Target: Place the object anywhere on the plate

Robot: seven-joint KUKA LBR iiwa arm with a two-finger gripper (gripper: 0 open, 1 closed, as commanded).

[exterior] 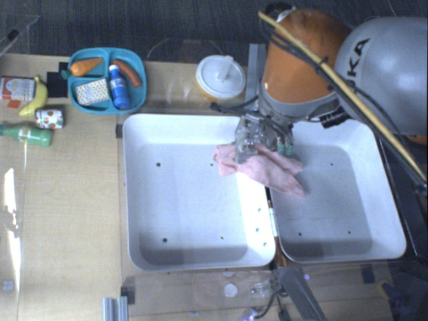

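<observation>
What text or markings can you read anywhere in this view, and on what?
"KA": black letters on the grey robot arm housing, probably the tail of a longer word.
Red and white carton on the wooden bench: print too blurred to read.
Small patterned can: print too small to read.
Blue bottle in the blue divided tray: label unreadable.

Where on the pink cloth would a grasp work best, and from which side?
Probably the bunched upper end of the pink cloth, near the tool, taken from straight above. There the fabric is gathered into a raised fold; the rest lies flat, draped over the ridge between the left bin and right bin.
</observation>
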